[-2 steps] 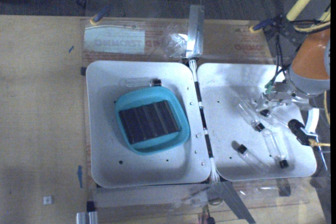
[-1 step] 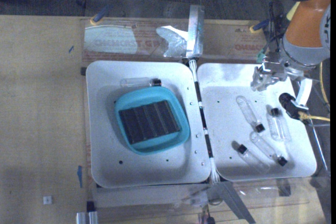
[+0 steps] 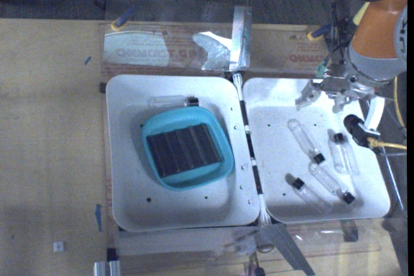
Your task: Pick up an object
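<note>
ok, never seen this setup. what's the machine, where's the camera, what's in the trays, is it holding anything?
It is one robot arm, grey with an orange band, reaching in from the right. At its end is a two-finger pincer, hovering over the far edge of the right bin; nothing shows between its tips.

The single camera is fixed above the bench and looks down at a slant on two shallow white bins set side by side.

The left bin holds a blue tray with a dark ribbed insert and one clear tube with a dark cap just behind it. The right bin holds about four more clear capped tubes, lying scattered.
</note>
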Controlling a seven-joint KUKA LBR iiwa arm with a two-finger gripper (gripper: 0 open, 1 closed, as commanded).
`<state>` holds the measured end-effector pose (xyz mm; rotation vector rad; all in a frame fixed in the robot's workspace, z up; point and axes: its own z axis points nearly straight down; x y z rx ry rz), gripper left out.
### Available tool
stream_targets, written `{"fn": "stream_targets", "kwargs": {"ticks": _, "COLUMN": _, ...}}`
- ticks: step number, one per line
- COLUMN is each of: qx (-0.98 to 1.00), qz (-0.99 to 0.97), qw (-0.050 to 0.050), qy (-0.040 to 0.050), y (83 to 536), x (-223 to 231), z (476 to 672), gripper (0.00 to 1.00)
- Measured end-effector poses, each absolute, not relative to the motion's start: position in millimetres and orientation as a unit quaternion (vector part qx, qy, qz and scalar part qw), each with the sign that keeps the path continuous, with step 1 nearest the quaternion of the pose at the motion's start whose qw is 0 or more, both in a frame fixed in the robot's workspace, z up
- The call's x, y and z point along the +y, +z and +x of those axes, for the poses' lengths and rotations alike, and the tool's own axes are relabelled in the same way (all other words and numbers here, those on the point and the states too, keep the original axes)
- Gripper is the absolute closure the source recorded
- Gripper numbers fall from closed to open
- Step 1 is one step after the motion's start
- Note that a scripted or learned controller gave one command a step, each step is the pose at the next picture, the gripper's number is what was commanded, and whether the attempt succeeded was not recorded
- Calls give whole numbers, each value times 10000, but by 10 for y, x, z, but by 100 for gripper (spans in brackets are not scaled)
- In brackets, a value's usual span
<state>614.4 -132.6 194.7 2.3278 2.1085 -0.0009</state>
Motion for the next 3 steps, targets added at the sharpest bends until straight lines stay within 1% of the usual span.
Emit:
{"fn": "stream_targets", "kwargs": {"ticks": 1, "qx": 5515, "qz": 8342, "qw": -25, "qy": -13, "y": 1043, "x": -1510, "z": 5771, "gripper": 0}}
{"fn": "stream_targets", "kwargs": {"ticks": 2, "qx": 5548, "qz": 8319, "qw": -91, "qy": 98, "y": 913, "x": -1768, "z": 5489, "gripper": 0}}
{"fn": "stream_targets", "kwargs": {"ticks": 3, "qx": 5526, "qz": 8334, "qw": -57, "qy": 81, "y": 1019, "x": -1815, "z": 5483, "gripper": 100}}
